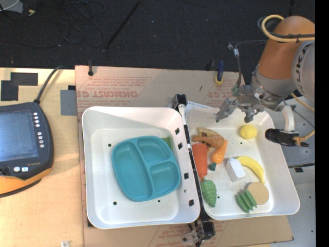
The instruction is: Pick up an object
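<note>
The claw (237, 111) hangs spread open and holding nothing above the far edge of the right bin (286, 164), so the step in hand looks like the approach, with no object chosen by contact yet. Nearest below it lie the yellow lemon (248, 132), toward the bin's far right corner, and a brownish toy (209, 136) by the far left wall; I cannot tell what that toy is. Further toward the near edge sit the carrot (200, 159), a white block (235, 169), the banana (253, 167) and green pieces (208, 193).

The next move likely calls for a straight descent over one piece, fingers straddling it. The lemon has open floor around it, though it may roll. The pieces along the divider are crowded, leaving little finger room. The left bin (97, 138) holds a teal tray (146, 167).
</note>
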`<state>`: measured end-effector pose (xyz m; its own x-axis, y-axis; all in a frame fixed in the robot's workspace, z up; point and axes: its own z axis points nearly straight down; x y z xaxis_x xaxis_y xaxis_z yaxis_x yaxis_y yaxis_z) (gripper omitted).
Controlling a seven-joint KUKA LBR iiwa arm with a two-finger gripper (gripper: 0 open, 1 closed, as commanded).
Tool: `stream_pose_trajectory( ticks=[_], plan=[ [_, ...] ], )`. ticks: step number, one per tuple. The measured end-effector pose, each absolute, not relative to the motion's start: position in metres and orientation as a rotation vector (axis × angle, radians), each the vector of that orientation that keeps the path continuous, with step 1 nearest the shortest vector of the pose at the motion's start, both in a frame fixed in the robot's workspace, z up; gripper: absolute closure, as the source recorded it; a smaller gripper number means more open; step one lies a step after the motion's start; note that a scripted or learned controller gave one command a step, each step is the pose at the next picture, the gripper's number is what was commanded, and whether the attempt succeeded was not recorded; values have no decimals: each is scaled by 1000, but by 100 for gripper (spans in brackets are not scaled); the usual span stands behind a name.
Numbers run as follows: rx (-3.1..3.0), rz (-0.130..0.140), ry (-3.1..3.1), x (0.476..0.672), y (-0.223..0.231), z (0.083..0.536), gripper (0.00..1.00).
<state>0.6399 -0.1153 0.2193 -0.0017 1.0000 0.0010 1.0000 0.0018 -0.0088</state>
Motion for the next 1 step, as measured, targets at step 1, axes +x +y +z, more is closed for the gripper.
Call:
stream_pose_trajectory(
  ticks=[1],
  plan=[
    [-2219, 3, -2223, 607, -121, 107, 0]
  ],
)
